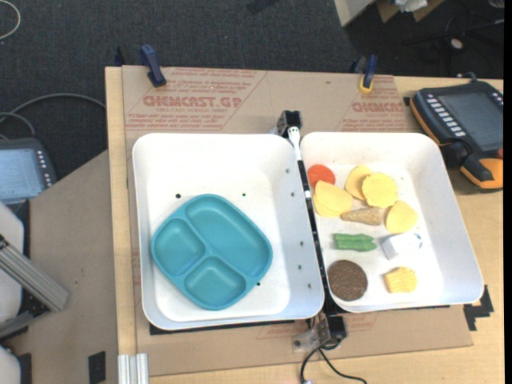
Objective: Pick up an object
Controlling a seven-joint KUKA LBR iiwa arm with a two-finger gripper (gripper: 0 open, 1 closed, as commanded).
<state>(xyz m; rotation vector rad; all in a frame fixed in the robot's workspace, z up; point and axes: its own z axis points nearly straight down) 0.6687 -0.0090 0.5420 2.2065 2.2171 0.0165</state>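
In the left bin [152, 158], one teal tray [211, 250], right bin [448, 174], nine food pieces.

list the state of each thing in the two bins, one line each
teal plastic divided tray: flat in the left white bin, right way up, compartments bare
orange round piece: in the right white bin, partly under a yellow piece
yellow toy food pieces: clustered, touching
tan cone: on its side
green oblong piece: lying flat
brown round disc: flat, apart
yellow ridged piece: apart, near front wall
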